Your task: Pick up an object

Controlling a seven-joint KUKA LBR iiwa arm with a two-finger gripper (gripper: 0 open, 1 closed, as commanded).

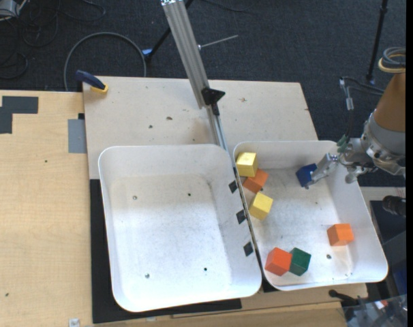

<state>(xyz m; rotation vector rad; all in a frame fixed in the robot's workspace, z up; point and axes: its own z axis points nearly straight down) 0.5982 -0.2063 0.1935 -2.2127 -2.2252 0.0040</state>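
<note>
The right bin (370,264) holds several small blocks. A blue block (304,176) sits in its upper middle, and my gripper (321,170) reaches in from the right, with its silver tip right against the block's right side. Whether the block is gripped cannot be made out. Along the bin's left side lie a yellow cube (246,162), an orange cube (257,180) and a second yellow cube (261,206). Another orange cube (340,234) rests at the right. A red cube (279,261) and a green cube (300,261) touch each other near the front.
The left bin (118,182) is beside the right one, with black clips (239,215) along the shared rim. A slanted aluminium post (189,53) rises behind the bins. The arm's wrist (384,142) hangs over the right bin's right edge.
</note>
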